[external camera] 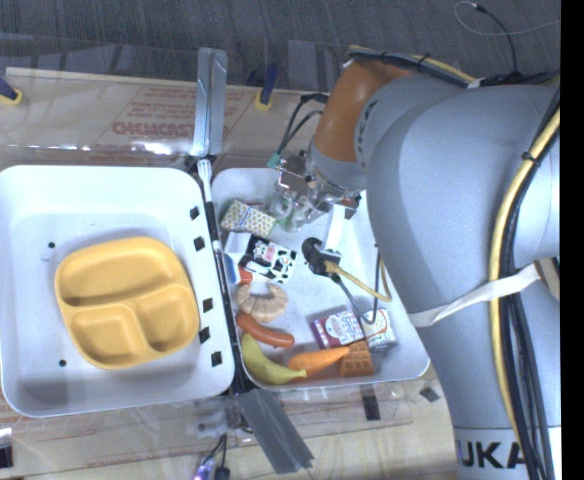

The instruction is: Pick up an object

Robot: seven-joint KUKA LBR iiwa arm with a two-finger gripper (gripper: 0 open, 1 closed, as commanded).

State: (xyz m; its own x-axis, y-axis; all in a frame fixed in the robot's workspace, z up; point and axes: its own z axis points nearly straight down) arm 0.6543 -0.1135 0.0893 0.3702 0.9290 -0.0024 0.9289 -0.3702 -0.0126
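My gripper (pixel 294 208) hangs low over the far end of the right bin (pixel 404 360), next to a checkered green and white packet (pixel 246 216). Just in front of it lies a black and white patterned item (pixel 269 256). Nearer the front of the bin are a round bagel (pixel 262 301), a red sausage (pixel 268 334), a yellow banana (pixel 264 366), an orange carrot (pixel 317 360), a waffle piece (pixel 358 361), a maroon carton (pixel 336 326) and a small can (pixel 378 334). I see nothing held in the gripper.
The left bin (pixel 32 388) holds a yellow divided plate (pixel 124 298). A metal divider (pixel 210 103) runs between the bins. The bulky grey arm (pixel 452 198) covers the right bin's right side.
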